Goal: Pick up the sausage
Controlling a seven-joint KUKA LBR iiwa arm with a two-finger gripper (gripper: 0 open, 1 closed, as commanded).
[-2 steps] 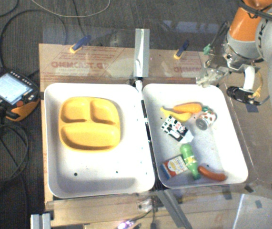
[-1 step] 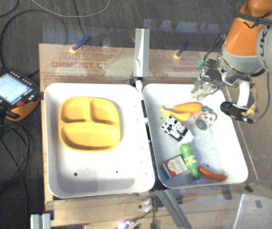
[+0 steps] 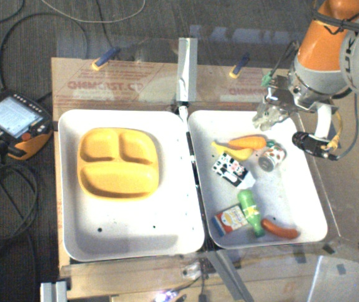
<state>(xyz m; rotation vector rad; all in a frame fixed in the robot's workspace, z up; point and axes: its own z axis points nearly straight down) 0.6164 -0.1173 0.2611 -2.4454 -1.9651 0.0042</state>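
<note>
Sausage [image 3: 280, 230] lies at right bin's [image 3: 314, 190] near corner; gripper [image 3: 268, 117] hovers over its far edge.

The bench is viewed by one fixed camera set above it and tilted down at a slant, far enough off that both white bins, the left bin [image 3: 66, 187] and the right bin [image 3: 314, 194], are taken in whole along with the floor and a teach pendant [image 3: 12, 121] at the picture's left. The gripper [image 3: 268, 115] is seen near the upper right, so the bins are laid out below it and to its left.
</note>
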